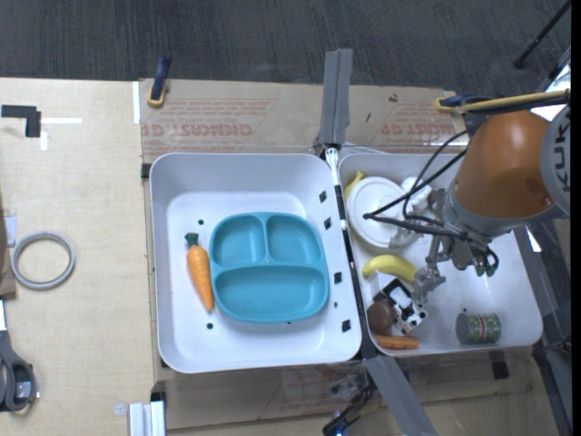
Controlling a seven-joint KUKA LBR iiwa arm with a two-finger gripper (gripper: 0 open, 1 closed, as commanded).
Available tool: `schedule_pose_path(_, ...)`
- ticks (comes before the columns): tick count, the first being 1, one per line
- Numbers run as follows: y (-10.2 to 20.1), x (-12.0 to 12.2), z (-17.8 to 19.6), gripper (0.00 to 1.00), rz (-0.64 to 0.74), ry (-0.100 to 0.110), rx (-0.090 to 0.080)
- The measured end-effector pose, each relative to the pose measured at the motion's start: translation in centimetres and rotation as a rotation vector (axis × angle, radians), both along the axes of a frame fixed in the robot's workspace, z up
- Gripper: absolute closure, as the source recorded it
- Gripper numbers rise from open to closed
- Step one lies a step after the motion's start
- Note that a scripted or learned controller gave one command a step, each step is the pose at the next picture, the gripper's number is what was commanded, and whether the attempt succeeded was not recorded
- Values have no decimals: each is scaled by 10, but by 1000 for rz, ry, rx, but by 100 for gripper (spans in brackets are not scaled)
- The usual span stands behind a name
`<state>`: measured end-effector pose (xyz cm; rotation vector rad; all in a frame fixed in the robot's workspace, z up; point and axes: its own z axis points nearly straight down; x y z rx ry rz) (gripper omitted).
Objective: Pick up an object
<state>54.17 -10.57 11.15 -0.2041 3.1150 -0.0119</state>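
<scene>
My gripper (427, 282) hangs low over the right bin (522, 271), under the arm's orange band. It sits just right of a yellow banana (388, 265) and just above a black-and-white toy (406, 305). A brown round object (380, 316) and a small orange carrot piece (396, 341) lie at the bin's front left. A green can (478, 327) lies on its side at the front right. A white bowl (374, 209) rests at the back left, partly crossed by cables. I see nothing held in the gripper.
The left bin (172, 198) holds a blue divided plate (269, 267) and an orange carrot (200, 273) beside it. A grey tape ring (41, 260) and scissors (16, 384) lie on the bench at far left. A grey divider bar (336, 98) runs between the bins.
</scene>
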Motion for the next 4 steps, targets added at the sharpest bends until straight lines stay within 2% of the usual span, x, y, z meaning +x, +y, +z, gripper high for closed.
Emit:
schedule_pose_path(1,-6,-12,-5,0,-243,-11,0)
schedule_pose_path(2,-117,5,-20,0,-265,16,9)
schedule_pose_path(3,-50,-23,-20,0,-261,18,10)
schedule_pose_path(4,7,-60,-16,0,-390,1,3)
